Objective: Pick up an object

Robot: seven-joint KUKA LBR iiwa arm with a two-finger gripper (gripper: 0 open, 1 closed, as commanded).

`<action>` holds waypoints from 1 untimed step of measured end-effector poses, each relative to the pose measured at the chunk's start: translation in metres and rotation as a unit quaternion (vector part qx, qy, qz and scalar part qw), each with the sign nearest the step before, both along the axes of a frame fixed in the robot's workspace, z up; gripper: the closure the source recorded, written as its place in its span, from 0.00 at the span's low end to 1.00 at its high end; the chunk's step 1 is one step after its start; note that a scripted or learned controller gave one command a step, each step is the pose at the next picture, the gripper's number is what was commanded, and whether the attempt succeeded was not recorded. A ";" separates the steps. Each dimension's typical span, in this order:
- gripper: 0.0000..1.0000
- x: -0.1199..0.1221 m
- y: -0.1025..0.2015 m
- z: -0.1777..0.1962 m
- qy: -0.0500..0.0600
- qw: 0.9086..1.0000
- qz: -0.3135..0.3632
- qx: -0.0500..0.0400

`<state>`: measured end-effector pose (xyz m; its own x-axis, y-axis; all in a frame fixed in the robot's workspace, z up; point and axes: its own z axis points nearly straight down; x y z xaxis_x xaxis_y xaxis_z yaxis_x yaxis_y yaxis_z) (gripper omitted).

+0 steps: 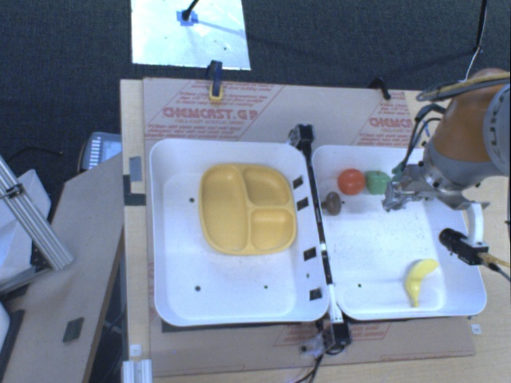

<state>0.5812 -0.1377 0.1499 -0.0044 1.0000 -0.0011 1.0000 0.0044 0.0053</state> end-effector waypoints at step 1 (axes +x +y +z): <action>1.00 0.007 0.000 0.062 0.000 1.000 0.001 0.000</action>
